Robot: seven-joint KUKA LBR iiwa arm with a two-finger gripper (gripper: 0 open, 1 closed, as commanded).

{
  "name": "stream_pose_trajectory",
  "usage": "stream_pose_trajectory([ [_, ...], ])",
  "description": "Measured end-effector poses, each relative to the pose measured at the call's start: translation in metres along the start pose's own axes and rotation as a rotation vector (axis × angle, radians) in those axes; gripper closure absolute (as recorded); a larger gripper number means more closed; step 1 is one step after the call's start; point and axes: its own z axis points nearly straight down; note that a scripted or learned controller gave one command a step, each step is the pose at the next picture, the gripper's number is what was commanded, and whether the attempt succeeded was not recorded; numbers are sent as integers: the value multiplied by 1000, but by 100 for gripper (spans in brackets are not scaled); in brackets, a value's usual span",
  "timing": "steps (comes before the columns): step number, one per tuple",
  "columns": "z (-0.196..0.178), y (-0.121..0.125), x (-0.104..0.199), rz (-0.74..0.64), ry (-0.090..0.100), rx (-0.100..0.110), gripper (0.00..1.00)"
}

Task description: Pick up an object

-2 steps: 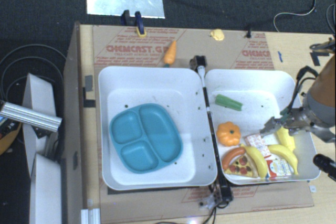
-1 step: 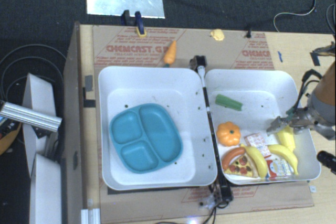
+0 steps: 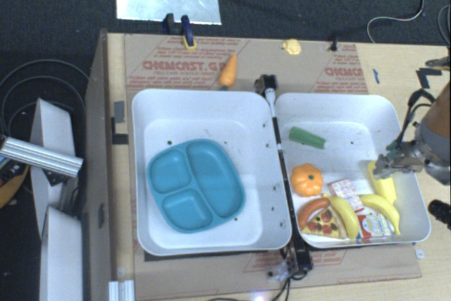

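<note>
In the right bin (image 3: pixel 352 113), the pizza slice (image 3: pixel 323 217), bananas (image 3: pixel 380 206) and pumpkin (image 3: pixel 307 180) all lie unlifted. The gripper (image 3: pixel 387 164) sits at the upper banana (image 3: pixel 384 183); whether its jaws are spread, I cannot tell. I judge the pick not yet done.

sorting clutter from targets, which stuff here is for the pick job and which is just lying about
For the job: gripper at the right bin; in that bin, bananas, small pumpkin, pizza slice, green block, snack packets.

Lying about: blue divided plate in the left bin, carrot, yellow lump on the bench.
</note>
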Motion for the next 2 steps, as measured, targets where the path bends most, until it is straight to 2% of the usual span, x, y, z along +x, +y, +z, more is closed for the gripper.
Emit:
stream_pose_trajectory([
  [1, -68, -7, 27, -2, 1, 1, 100],
  [2, -53, 0, 48, -1, 1, 2, 100],
])
